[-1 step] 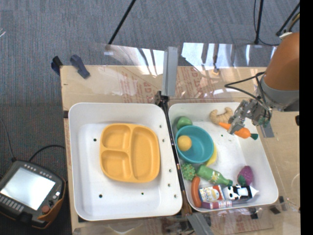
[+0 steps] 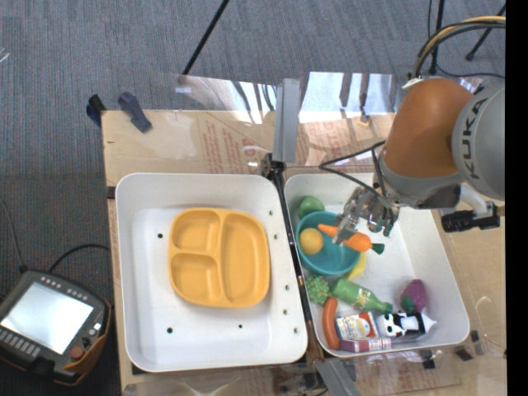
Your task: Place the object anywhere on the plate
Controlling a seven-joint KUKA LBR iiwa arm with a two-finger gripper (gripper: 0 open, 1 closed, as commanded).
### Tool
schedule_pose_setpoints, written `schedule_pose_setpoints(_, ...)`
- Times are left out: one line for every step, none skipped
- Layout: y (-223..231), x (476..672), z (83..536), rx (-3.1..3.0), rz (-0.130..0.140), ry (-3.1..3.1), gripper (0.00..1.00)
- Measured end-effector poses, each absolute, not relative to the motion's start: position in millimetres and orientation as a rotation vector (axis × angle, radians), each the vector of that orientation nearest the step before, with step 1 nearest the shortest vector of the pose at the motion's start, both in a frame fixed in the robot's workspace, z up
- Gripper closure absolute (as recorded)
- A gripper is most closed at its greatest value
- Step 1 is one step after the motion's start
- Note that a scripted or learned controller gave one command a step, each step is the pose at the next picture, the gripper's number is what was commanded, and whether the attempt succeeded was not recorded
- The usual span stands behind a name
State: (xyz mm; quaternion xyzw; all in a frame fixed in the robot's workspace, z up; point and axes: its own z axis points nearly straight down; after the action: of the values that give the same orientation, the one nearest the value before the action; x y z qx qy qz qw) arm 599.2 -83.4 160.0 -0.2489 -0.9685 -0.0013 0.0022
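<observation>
While toys crowd the teal bowl [image 2: 330,258], the end effector [image 2: 360,229] grips a carrot [image 2: 348,238].

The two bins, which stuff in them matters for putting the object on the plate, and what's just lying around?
Part of the job:
- yellow divided plate in the left bin
- toy carrot, right at the gripper

Just lying about, all in the right bin:
- teal bowl with a yellow ball
- green bottle
- purple toy
- toy cow
- hot dog
</observation>
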Motion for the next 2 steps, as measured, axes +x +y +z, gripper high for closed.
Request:
schedule_pose_setpoints(21.7,576.8,188.0,-0.955,-0.004,-2.992,1.0)
schedule_pose_setpoints(20.4,576.5,187.0,-0.956,0.0,-2.99,0.0)
